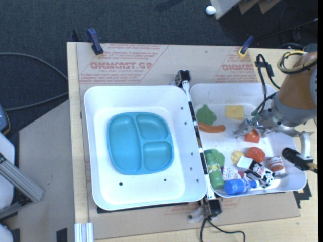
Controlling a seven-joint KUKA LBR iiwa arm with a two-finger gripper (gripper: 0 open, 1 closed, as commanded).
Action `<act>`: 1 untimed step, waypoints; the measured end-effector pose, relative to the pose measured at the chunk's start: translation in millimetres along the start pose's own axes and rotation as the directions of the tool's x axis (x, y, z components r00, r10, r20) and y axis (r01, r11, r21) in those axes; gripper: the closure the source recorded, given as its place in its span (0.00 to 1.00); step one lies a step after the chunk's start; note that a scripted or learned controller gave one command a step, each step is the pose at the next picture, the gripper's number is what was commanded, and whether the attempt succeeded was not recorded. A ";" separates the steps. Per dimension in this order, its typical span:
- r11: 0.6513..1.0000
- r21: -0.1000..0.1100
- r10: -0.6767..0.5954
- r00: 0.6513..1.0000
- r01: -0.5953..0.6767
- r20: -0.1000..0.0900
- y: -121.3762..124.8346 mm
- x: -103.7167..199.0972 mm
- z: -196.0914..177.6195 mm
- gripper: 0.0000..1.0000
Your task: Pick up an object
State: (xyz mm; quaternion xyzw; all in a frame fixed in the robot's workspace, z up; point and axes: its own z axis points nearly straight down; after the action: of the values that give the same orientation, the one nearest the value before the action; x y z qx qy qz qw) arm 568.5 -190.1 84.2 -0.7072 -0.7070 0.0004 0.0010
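Observation:
The right bin (222, 92) holds several toy items: a green leafy piece (205, 115), an orange-red sausage shape (212, 128), a yellow block (234, 112), a red tomato (255, 153) and a blue bottle (234, 186). My gripper (245, 128) hangs low in this bin, right of the sausage shape and below the yellow block. A small orange-red piece (252, 136) lies right at its tip. Whether that piece is touched or held is hidden by the wrist.
The left bin (96, 135) carries a blue divided plate (140, 142). More small toys crowd the right bin's front: a green item (214, 161), a white block (244, 163), a red-and-white can (276, 164) and a black-and-white piece (262, 174). The arm (295, 95) covers the bin's right side.

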 end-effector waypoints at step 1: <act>1.000 -0.003 0.000 1.000 0.000 0.001 0.7 -0.1 -10.4 1.00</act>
State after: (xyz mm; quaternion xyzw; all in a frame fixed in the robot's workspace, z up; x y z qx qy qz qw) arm 569.2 -190.2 94.6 -0.7074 -0.7068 -0.0004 -0.0002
